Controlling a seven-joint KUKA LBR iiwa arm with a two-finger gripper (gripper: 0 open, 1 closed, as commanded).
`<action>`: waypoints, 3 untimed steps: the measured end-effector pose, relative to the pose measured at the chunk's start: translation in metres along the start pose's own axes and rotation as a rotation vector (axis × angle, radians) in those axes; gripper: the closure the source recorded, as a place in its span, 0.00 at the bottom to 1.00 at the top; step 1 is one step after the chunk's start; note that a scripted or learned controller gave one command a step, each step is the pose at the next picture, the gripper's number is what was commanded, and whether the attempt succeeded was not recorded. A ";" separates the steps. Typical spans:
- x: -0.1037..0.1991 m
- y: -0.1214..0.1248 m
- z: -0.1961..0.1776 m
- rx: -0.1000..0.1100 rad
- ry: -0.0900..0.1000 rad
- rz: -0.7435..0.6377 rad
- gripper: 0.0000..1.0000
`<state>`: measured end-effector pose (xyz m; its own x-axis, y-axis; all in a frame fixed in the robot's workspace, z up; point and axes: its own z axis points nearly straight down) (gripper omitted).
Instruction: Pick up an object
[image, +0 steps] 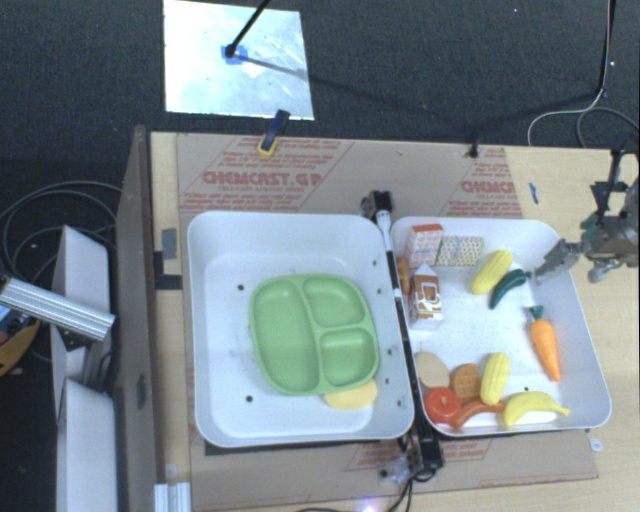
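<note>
Risk: slip or double-grab, since the glossy rounded plastic toy food is crowded w/ pieces touching in the right shallow white plastic bin (585, 340). Left white bin (215, 300) holds a smooth green three-section plate (312, 332). Grey metal gripper (553, 262) sits at right bin's far-right rim; jaw state: cannot tell. Nearest targets: tapered orange carrot (545, 343), dark-green pod (508, 287).

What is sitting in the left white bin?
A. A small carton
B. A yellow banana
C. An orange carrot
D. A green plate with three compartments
D. The green divided plate lies in the left bin, with a pale yellow item tucked at its lower edge; the carrot, banana and carton all lie in the right bin.
</note>
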<state>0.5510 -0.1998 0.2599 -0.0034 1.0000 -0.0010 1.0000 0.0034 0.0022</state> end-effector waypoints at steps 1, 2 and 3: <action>0.017 0.079 0.104 0.002 0.002 -0.005 0.00; 0.007 0.102 0.179 0.000 -0.001 -0.003 0.00; 0.007 0.103 0.164 -0.004 -0.002 -0.004 1.00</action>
<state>0.6541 -0.1924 0.0963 -0.0077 1.0000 -0.0031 0.9999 0.0077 0.0066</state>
